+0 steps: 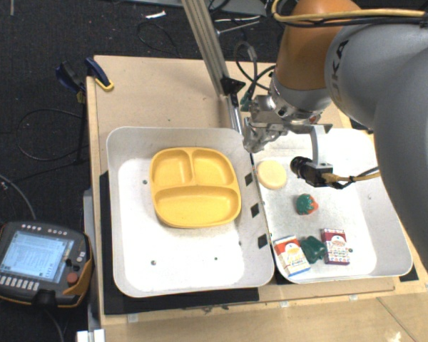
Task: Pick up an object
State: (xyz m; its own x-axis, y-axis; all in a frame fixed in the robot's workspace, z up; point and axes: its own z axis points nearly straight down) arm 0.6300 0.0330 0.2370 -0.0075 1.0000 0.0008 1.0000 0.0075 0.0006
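My gripper [260, 137] hangs over the far left corner of the right bin [385, 248], just above and left of a pale yellow round object [272, 174]. Nothing shows between its fingers. Further toward the front of that bin lie a small green and red object [306, 204], a dark green piece [314, 249], a white and red carton [292, 255] and a red box [335, 246]. A yellow divided tray [195, 187] lies in the left bin [128, 262].
A metal post [207, 41] rises at the back between the bins. A black cable connector [310, 171] hangs over the right bin. A teach pendant [36, 262] lies off the bench at the left. A blue and yellow clamp [85, 73] grips the bench's far left corner.
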